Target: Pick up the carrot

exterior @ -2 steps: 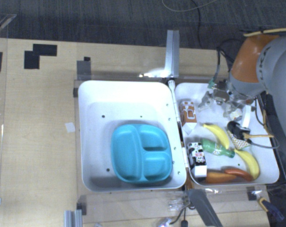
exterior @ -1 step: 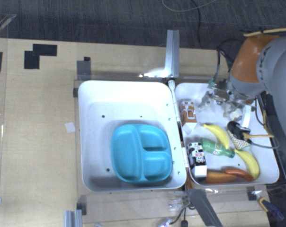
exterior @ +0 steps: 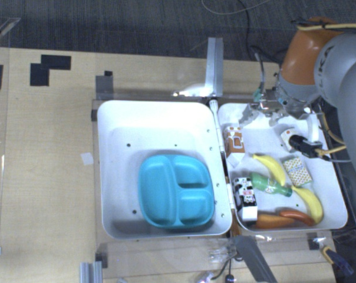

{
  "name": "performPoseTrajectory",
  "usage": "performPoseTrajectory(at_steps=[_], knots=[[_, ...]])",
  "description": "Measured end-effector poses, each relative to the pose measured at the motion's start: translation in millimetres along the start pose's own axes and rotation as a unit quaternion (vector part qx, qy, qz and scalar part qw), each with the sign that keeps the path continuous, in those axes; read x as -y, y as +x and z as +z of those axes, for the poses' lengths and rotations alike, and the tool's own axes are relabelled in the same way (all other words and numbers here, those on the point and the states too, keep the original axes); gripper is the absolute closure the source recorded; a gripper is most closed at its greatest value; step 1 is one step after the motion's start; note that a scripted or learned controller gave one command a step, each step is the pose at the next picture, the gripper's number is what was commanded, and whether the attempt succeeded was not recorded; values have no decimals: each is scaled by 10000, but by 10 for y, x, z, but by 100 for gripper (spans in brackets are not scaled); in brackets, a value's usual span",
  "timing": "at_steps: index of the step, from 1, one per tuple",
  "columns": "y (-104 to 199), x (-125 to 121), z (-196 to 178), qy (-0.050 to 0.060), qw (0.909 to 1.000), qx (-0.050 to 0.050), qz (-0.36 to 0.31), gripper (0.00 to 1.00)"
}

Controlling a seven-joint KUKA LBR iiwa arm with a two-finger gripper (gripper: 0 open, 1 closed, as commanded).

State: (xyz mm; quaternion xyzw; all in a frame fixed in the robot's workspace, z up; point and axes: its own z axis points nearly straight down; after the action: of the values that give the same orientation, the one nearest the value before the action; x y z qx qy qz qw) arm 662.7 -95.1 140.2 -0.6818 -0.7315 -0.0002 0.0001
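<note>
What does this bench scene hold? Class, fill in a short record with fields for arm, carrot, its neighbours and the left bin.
arm: gripper at the far end of the right bin
carrot: lying at the right bin's near edge, not held
neighbours: banana, green bottle
left bin: blue divided plate

this looks like a robotics lab or test cell rather than a home or shop: a pale wooden counter (exterior: 42,175) carries two shallow white bins (exterior: 113,158) fixed side by side in metal brackets (exterior: 215,63), with black tape marks (exterior: 48,68) stuck on its surface. a big grey industrial arm with an orange band (exterior: 319,58) reaches in over the right bin, a loose cable (exterior: 237,7) trails across dark carpet (exterior: 107,10) behind, and the bins hold toy-like plastic food and a blue divided plate (exterior: 177,190) set out as test pieces.
</note>
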Motion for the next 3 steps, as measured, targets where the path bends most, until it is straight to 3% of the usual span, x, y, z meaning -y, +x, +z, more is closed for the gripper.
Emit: performPoseTrajectory(at_steps=[1,2,3], knots=[[26,-70,115,-8,9989,-1,464,0],[-472,-66,467,-29,9959,-17,-905,0],[-367,56,520,-27,9769,41,-2135,0]])
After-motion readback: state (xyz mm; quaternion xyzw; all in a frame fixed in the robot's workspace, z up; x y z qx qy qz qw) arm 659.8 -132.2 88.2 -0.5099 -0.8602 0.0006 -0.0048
